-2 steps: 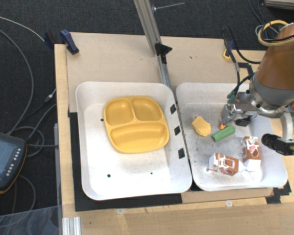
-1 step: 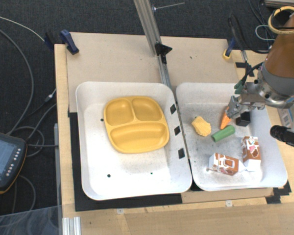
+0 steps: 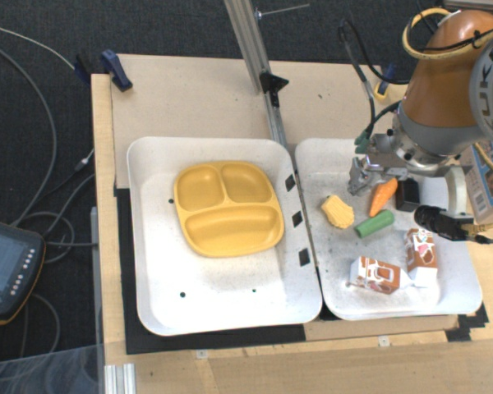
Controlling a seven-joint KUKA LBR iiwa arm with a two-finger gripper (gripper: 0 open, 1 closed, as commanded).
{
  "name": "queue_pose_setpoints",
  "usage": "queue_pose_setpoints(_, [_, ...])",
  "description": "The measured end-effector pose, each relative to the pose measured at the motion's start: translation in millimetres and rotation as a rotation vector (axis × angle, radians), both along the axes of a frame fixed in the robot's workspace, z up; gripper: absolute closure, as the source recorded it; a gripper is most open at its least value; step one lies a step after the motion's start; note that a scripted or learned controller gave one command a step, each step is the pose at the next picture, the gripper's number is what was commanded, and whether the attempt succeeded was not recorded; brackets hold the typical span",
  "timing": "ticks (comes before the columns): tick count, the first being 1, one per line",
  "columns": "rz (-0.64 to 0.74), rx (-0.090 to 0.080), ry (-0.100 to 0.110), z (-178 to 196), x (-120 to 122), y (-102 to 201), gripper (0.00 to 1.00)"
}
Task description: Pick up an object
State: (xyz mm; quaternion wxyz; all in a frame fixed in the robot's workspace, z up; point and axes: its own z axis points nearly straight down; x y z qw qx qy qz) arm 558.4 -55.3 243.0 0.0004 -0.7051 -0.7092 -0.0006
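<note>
Camera view. Two shallow white plastic bins sat side by side on the pale wooden counter (image 3: 197, 97). The left bin (image 3: 152, 245) held a yellow plastic divided plate (image 3: 228, 208) with three compartments, lying flat near the bin's middle.

The right bin (image 3: 329, 158) held several small items. A pale yellow wedge-shaped piece resembling cheese (image 3: 338, 212) lay left of centre. Just right of it lay a green cylindrical piece (image 3: 374, 224), tilted, and above that an orange carrot-shaped piece (image 3: 383, 196), the two close together or touching. Near the front of the bin sat a small brown-and-white carton (image 3: 376, 276) lying on its side, and a second brown-and-white carton (image 3: 421, 255) just to its right, nearly touching it.

The grey arm with the orange band reached in from the right, and its claw (image 3: 363, 177) hung over the rear part of the right bin, directly beside the upper end of the carrot-shaped piece. Whether the claw was released or clenched could not be told, and no item was seen between its fingers.

Surroundings: a slanted metal pole (image 3: 248, 31) rose from the counter between the bins. A blue clamp (image 3: 116, 69) sat at the counter's rear left corner. Dark carpet lay around the counter, with cables (image 3: 25, 80) and a black handheld pendant (image 3: 8, 265) at left.
</note>
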Motion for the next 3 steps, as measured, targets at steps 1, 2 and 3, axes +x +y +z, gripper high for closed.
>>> queue_pose_setpoints(1, [0.001,0.0,-0.001,-9.0,24.0,47.4,1.0])
queue_pose_setpoints(2, [0.001,0.001,-0.003,-5.0,49.1,95.9,1.0])
queue_pose_setpoints(3, [0.001,0.002,-0.003,4.2,64.5,150.5,1.0])
